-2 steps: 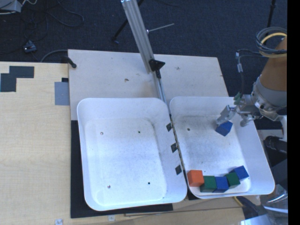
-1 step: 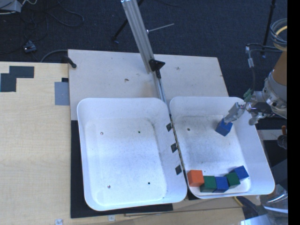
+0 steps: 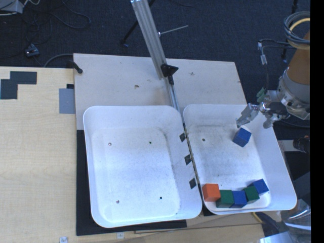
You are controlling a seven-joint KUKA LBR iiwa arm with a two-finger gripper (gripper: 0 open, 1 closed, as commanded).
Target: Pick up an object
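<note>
Blocks are the only loose things on this worktop [image 3: 212, 75], and all lie in the right bin [image 3: 223, 186]. From the fixed overhead camera, one blue cube [image 3: 242, 136] sits tilted on a corner or edge near the bin's far right side, just below the gripper [image 3: 259, 115]. The jaws stand spread apart with nothing between them; the cube is beside and under them, not held. Along the near wall an orange cube [image 3: 211, 192], a green block [image 3: 225, 197], a blue block [image 3: 239, 198], another green block [image 3: 251, 193] and a further blue cube [image 3: 260, 186] huddle touching in a row.

The lone blue cube looks small, rigid and light, probably wood or plastic, with flat faces that should take a pinch across two opposite sides. Its tilt may let it roll or slip as the jaws close. Bare floor surrounds it towards the divider, but the right wall is near, limiting room on that side. The left bin [image 3: 96, 135] offers wide open space.
</note>
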